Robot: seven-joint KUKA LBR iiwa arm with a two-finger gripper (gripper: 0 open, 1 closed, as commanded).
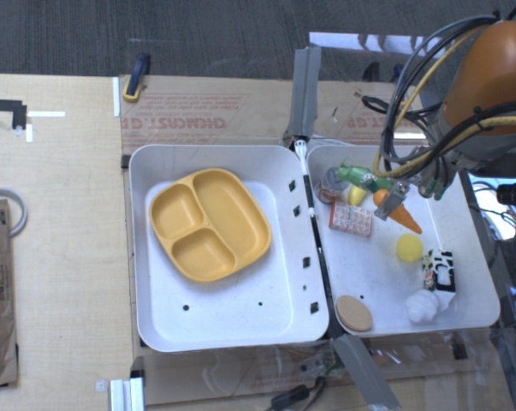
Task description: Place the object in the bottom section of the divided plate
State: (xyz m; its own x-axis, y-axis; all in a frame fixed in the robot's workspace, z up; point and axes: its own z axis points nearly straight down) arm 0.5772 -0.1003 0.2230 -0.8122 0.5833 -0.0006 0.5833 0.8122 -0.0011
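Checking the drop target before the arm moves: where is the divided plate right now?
The yellow divided plate lies in the left bin, tilted, toward its upper-left part, apart from the toys in the right bin.

Arm [489, 67]: rounded orange housing at upper right, grey metal sections beneath, glossy finish. Cable bundle [420, 84]: several black hoses plus one yellow line, looped loosely off the housing and routed down toward the wrist. Gripper [393, 202]: small, grey, blunt-ended, with dark fittings just above; screws and markings too small to make out.
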